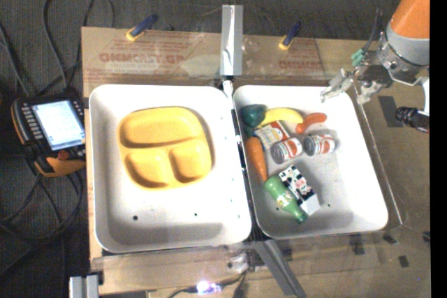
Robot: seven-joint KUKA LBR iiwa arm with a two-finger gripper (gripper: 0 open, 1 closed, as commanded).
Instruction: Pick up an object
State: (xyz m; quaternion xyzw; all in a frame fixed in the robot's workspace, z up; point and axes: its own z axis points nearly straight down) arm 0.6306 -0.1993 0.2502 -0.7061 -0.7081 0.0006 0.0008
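Note:
The right bin [363,213] holds a heap of small things: a yellow banana [283,113], a dark green piece [253,112], an orange-red piece [311,121], two small cans [287,149] [320,144], a carrot [257,158], a green bottle [284,198] and a black-and-white box [300,185]. My gripper [347,88] hangs over the bin's far right corner, above and to the right of the heap. Its fingers stand open with nothing between them. The orange band of the arm [412,7] shows at the top right.
The left bin [105,220] bears a yellow divided tray [166,145]. A metal post [232,38] stands behind the seam between the bins. Two clamps [142,26] [291,33] hold the cardboard at the back. A handheld screen [52,123] lies left of the bench.

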